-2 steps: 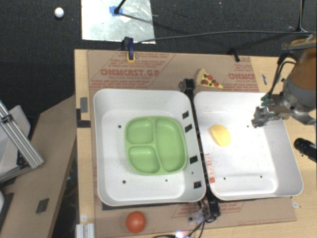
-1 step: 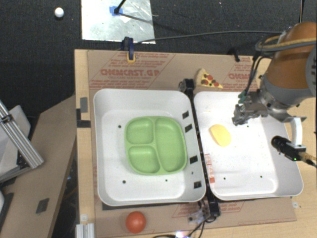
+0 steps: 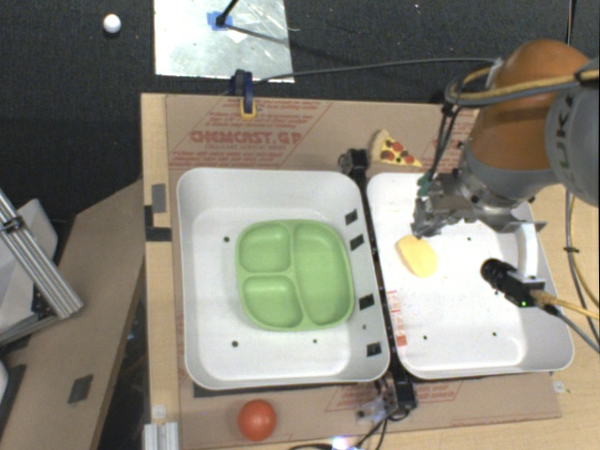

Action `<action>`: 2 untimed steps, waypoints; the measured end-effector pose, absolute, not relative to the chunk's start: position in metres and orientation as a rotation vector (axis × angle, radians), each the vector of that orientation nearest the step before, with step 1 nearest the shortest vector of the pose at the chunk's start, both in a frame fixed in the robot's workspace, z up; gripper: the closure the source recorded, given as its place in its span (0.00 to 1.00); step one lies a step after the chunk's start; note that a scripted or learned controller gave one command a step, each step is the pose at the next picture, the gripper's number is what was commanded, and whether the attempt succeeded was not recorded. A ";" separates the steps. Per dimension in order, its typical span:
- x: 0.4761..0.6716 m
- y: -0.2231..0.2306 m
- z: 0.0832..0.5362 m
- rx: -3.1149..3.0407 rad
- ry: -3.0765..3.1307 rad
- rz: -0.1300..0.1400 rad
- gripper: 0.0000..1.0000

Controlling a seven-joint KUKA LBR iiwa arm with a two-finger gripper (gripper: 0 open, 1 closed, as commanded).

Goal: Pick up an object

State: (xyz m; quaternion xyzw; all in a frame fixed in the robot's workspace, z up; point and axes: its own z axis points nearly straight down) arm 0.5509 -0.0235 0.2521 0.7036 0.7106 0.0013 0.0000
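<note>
- Claw: 1, on the grey arm, hanging over the right bin, just above the far edge of the yellow lump. We could not tell whether it touched the lump, how wide it stood open, or whether it had hold of anything.
- Task's thing: 1 yellow lump, rounded, lying on the floor of the right bin, near that bin's left wall and apart from it.
- Step in hand, as we judged it: closing in on the lump for a grasp, lift not yet made.
- Doing it well, as we judged it: the claw seemed to sit over the lump's far edge, so we would bring it over the lump's middle. Then we would lower it straight and close it across the narrower width. The rounded shape looked likely to slip sideways, so we would close slowly and keep clear of the bin's left wall.
- Left bin: 1 green plate with 3 compartments, lying flat near the middle. We saw nothing in the compartments.
- Right bin: the yellow lump was the 1 loose thing we counted in it.
- Outside the bins: 1 toy pizza slice on the board behind the right bin, and 1 orange ball on the board in front of the left bin.
</note>
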 end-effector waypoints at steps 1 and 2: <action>0.560 0.035 0.249 2.210 2.233 0.005 1.00; 0.567 0.085 0.240 2.211 2.232 0.004 1.00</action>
